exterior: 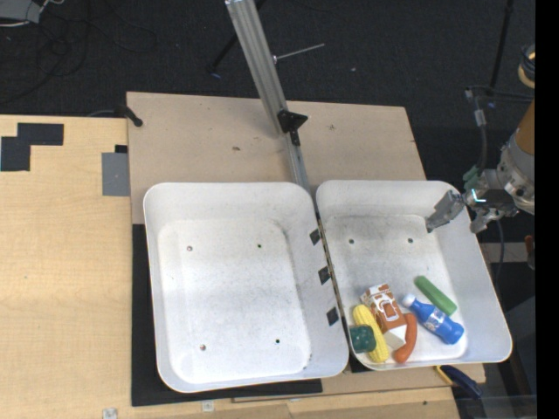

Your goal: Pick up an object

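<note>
Camera view is showing the gripper [461, 209] hanging spread and holding nothing above the right bin's [384, 201] far right edge, while toys are crowding its near corner, awaiting picking.

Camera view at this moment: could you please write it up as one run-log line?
gripper: open, above right bin's far right edge, holding nothing | toys: clustered in near corner, blue bottle, corn, green piece | pick: not yet
</note>
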You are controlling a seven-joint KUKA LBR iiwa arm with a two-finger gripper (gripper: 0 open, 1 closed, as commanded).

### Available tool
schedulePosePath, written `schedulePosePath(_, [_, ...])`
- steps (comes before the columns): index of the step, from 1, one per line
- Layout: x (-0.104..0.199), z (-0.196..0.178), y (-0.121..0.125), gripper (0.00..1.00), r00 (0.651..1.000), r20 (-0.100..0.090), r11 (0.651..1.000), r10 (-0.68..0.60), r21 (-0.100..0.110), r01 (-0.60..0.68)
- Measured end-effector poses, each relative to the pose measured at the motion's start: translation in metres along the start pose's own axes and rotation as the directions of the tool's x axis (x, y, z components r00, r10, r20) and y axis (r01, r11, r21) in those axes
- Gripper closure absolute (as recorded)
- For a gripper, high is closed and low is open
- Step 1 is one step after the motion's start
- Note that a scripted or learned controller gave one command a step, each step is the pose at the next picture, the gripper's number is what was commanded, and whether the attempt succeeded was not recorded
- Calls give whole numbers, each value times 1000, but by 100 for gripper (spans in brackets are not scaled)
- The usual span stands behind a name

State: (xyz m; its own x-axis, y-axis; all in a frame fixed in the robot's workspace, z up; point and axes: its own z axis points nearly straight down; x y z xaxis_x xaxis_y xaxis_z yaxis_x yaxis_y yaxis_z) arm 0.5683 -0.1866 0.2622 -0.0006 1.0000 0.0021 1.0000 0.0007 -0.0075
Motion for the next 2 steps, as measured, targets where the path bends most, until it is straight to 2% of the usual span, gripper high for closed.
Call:
schedulePosePath(1, [0,-3,1,0,1000,1,1000,0,-5,0])
schedulePosePath(2, [6,61,1,0,1000,-1,1000,0,1,0])
